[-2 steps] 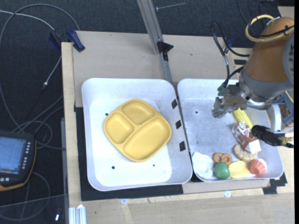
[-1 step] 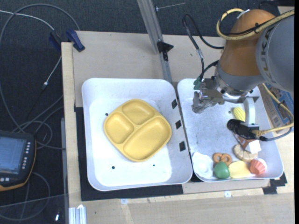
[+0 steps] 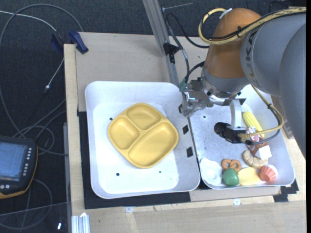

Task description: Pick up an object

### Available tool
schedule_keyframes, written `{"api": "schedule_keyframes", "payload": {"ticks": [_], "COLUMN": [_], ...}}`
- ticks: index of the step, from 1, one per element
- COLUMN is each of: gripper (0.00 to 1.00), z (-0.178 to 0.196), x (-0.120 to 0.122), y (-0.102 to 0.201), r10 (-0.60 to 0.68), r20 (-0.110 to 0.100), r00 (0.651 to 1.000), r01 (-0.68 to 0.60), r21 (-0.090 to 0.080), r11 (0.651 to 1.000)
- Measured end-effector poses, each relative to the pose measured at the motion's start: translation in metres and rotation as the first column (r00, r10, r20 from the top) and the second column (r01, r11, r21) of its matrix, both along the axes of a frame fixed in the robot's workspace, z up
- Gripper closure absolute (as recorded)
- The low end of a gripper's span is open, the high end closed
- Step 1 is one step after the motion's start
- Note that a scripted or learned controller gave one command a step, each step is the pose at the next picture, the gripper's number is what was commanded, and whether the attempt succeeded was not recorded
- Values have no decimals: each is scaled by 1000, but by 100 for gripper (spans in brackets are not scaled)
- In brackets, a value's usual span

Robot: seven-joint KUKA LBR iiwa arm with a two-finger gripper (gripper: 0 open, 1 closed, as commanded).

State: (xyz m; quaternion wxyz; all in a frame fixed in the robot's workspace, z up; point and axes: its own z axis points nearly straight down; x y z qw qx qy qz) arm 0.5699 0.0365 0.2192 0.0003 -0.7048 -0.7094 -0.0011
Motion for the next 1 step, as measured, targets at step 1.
{"api": "schedule_keyframes", "payload": {"ticks": [1], "gripper": [100], "z": [-5], "x": [4], "y": [54], "r10": [0], "r20": [-1], "r00": [1000], "r01": [0], "r21": [0], "r11": [1000]}}
